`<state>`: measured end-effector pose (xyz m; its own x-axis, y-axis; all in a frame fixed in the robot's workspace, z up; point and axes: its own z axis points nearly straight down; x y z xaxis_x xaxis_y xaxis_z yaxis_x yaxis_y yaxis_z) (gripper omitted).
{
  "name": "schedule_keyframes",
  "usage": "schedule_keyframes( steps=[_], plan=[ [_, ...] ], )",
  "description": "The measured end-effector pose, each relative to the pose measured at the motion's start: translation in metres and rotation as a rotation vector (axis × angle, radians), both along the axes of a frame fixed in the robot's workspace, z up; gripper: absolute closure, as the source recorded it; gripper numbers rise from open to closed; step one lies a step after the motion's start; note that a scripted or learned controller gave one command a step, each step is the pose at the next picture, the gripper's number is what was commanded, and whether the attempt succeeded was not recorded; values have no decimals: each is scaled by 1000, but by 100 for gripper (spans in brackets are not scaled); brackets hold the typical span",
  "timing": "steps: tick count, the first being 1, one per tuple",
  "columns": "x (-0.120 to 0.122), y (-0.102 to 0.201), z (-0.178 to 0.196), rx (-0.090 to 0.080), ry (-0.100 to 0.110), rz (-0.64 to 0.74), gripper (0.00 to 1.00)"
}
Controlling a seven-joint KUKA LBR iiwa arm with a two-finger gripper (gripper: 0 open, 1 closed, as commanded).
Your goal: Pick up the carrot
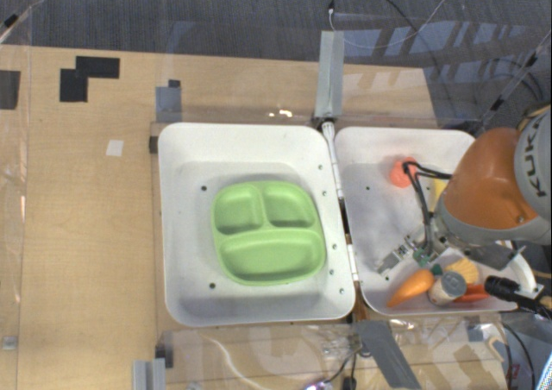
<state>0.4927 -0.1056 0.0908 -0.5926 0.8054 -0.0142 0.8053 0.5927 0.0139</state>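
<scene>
Right bin (371,207) on the bench (78,207): carrot (410,286) lies near the front wall; tool (405,257) hovers just above it, its state indiscernible. Left bin (185,207) holds a green plate (268,233).

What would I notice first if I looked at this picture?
Probably the bright green plate, sitting in the middle of the left bin. Then the arm's big orange band over the right bin, with its gripper low down just above an orange carrot near that bin's front edge.
</scene>
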Motion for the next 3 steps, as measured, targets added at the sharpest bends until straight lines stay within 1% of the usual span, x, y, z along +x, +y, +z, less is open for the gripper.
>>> schedule_keyframes(
  steps=[1, 2, 3],
  plan=[
    [5, -30, 50, 2, 12, -40, 0],
    [-1, -18, 0, 1, 4, -52, 0],
    [-1, -72, 0, -2, 4, 191, 0]
  ],
)
